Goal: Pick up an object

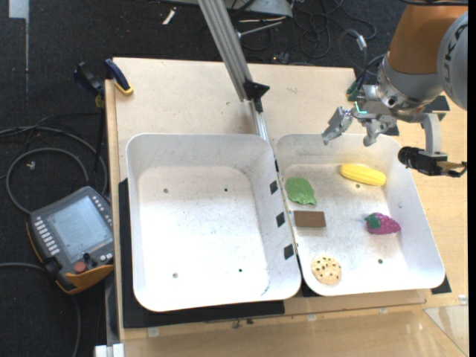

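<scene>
The gripper (355, 127) is hovering with its fingers spread wide and nothing between them, above the far rim of the right bin (424, 222), at about twelve o'clock from that bin's middle. All five candidates are lying loose on the floor there: a yellow corn cob (363, 174) at one o'clock, a green leaf (301, 191) at ten, a brown block (309, 219) at nine, a purple grape bunch (382, 224) at three and a cookie (326, 269) at seven. The corn is lying nearest, so I judge it the likeliest target, and the open fingers suit a straight descent.
</scene>
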`<control>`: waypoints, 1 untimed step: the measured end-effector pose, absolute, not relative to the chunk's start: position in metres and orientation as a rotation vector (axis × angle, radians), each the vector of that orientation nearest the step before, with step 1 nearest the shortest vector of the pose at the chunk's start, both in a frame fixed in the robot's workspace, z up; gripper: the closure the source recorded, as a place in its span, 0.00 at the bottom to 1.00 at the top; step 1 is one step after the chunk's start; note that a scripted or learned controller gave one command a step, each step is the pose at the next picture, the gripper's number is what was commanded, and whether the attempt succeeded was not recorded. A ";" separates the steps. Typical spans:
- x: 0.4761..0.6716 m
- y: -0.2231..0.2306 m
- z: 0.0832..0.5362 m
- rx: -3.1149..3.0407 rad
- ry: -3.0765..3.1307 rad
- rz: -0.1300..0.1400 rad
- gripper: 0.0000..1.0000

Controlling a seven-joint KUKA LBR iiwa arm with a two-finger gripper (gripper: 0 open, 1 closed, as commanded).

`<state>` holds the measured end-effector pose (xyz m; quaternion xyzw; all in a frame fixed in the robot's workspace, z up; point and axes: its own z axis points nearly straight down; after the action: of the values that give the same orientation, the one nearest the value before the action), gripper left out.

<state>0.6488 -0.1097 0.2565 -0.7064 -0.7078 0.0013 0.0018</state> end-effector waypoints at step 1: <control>0.650 -0.110 0.259 -2.218 -2.225 0.000 0.00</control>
<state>0.6496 -0.1097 0.2594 -0.7060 -0.7082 0.0001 -0.0002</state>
